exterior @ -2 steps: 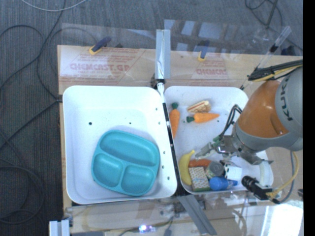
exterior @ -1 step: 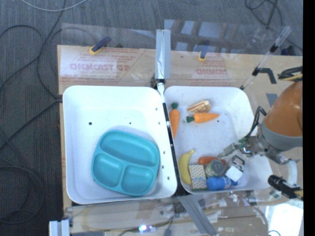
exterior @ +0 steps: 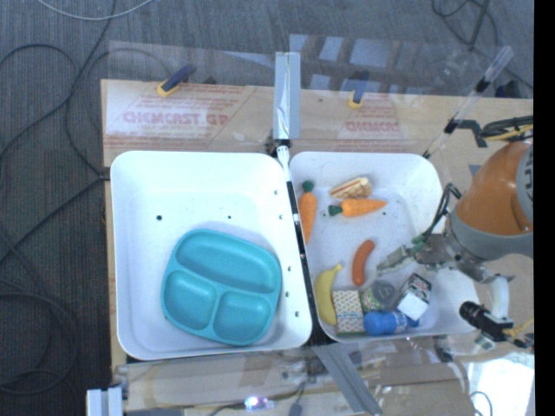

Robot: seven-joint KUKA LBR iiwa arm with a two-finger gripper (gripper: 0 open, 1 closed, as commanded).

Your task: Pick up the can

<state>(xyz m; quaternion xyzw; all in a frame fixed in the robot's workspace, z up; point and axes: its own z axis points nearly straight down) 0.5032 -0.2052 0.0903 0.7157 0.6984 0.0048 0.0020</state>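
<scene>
Near edge of right bin point(exterior: 434, 180): can point(exterior: 380, 295) sits crowded between a small printed box point(exterior: 347, 310), blue bottle point(exterior: 384, 322) and white block point(exterior: 413, 306).

Likely rigid, light, smooth-walled and slippery; best taken across its round sides from above, though the neighbours leave little clearance.

It is small with a dull grey-green top, and seems upright.

Gripper point(exterior: 408, 254) hangs just behind it; spread or closed, cannot tell.

Farther back: sausage point(exterior: 362, 261), carrot point(exterior: 362, 206).

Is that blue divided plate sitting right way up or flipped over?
Right way up. The blue plate lies in the left bin with its three compartments facing upward and nothing in them.
</scene>
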